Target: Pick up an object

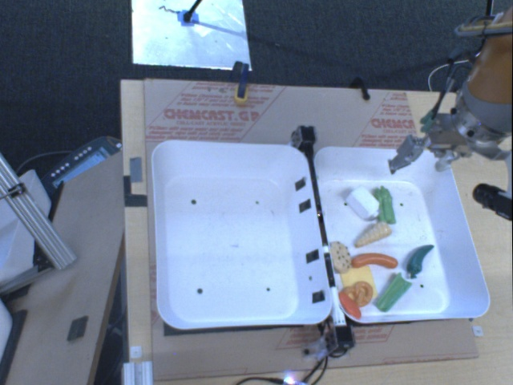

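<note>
Bins: two white bins, one on the left [232, 231] and one on the right [449, 239]. The right one holds eight toy food items: one white block [362, 202], three green pieces [386, 204], one corn cob [373, 234], one cracker [341, 256], one sausage [374, 260], and one yellow-and-red piece [357, 289].

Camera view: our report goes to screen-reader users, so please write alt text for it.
A grey robot arm's open two-finger gripper hovers above the far edge of the right shallow white bin, which holds small toy foods. The left white bin sits beside it on the bench.
</note>
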Controlling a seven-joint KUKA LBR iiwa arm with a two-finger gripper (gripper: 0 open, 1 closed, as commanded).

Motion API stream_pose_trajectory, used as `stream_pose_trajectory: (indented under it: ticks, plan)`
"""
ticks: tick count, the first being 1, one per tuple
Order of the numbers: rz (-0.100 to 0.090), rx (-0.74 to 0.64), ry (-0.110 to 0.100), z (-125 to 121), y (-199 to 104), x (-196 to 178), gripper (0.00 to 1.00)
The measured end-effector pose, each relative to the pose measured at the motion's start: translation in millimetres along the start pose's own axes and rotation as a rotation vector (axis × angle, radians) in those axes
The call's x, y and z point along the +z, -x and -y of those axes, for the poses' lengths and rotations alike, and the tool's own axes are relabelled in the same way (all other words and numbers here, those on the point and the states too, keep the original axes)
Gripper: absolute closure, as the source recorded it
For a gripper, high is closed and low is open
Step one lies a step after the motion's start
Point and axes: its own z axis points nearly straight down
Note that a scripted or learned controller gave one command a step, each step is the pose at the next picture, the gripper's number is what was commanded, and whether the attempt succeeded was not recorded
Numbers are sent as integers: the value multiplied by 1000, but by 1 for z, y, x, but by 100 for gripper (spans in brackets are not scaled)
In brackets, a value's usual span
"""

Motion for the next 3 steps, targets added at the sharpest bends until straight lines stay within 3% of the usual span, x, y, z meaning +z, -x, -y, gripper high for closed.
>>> stream_pose_trajectory:
  ticks: [1,2,3]
  plan:
    - [2,6,-2,-10,80,95,0]
    - [4,2,18,-13,21,171,0]
    - [2,-1,22,-15,19,159,100]
